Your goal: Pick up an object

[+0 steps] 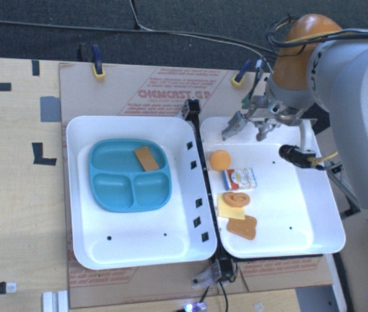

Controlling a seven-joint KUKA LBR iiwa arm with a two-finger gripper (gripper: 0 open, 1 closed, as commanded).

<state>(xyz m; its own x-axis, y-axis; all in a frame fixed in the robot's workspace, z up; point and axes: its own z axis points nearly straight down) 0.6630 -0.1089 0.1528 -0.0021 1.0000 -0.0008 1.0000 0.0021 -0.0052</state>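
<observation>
My gripper [246, 131] hangs over the far left part of the right bin [301, 200], its two fingers [230, 129] spread open with nothing between them. Just below it and to the left lies an orange ball [220, 160], apart from the fingers. Nearer the front sit a small white, red and blue packet [239, 178], a yellow slice [229, 208] with a tan round piece [236, 199] on top, and a brown toast-like piece [242, 227].
The left bin [86, 233] holds a blue divided plate [131, 175] with a tan flat piece [147, 158] in its far compartment. A black divider [200, 174] runs between the bins. A black fitting [296, 155] sticks out beside the arm.
</observation>
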